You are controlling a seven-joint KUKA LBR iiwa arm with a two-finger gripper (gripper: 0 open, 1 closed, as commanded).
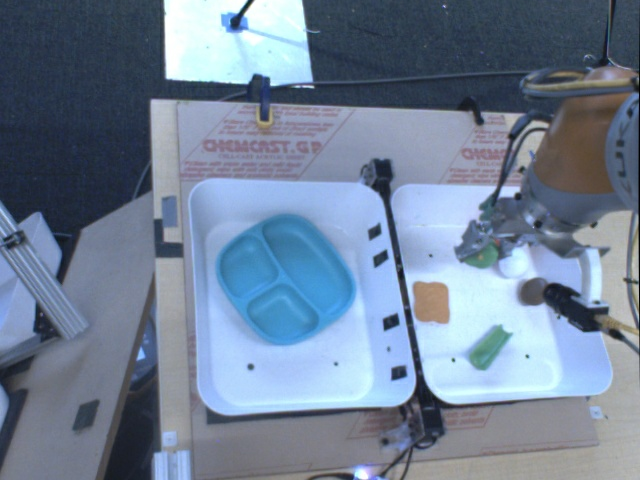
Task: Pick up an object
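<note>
On the counter (300, 128), the left bin (230, 368) holds a blue divided plate (287, 278). In the right bin (570, 368), an orange flat piece (432, 302) lies at nine o'clock and a green wedge (490, 347) at six. The tool (482, 244) sits at twelve o'clock over a small green object (485, 258), beside a white ball (514, 263); its state I cannot tell. That green object looks light and perhaps slippery, best pinched across its middle.

The arm (590, 138) runs off the right edge, so its upper part is lost. The hand (480, 243) sits over a green thing (485, 258), covering most of it, and I can't make out the fingers. A white ball (515, 263) peeks out half-hidden beside it.
</note>
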